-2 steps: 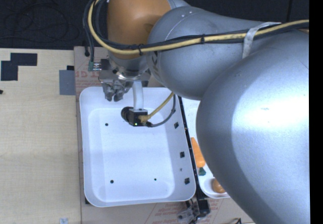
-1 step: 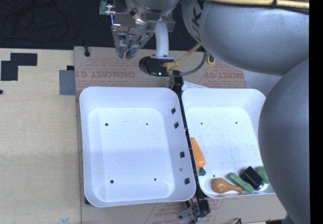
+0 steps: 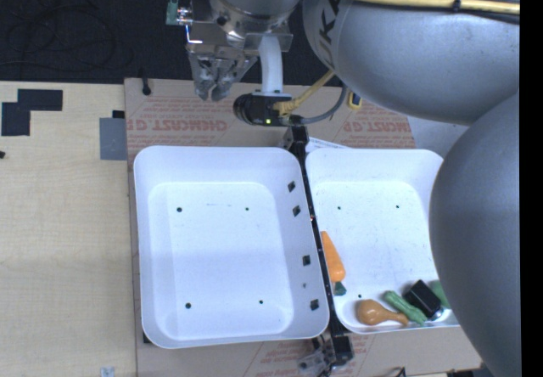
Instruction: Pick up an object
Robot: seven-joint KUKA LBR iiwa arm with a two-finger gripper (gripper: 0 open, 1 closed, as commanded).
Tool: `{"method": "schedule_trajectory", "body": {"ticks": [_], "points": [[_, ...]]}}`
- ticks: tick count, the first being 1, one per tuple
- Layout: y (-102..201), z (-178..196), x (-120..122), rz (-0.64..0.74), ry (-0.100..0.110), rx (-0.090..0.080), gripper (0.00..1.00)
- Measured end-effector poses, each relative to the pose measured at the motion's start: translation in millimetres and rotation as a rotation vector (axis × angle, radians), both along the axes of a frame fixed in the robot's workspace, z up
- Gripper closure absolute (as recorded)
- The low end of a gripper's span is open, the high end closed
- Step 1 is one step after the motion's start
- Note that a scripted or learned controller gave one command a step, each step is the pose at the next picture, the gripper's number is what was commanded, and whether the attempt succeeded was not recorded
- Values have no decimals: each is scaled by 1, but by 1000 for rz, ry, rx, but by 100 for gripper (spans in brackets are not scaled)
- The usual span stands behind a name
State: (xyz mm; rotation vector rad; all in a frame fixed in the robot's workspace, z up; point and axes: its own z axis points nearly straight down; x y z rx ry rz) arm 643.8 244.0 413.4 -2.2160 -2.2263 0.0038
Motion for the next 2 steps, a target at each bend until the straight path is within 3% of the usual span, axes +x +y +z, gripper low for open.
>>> {"method": "schedule_trajectory", "body": {"ticks": [2], "points": [[0, -28, -1, 1, 4, -1, 100]]}}
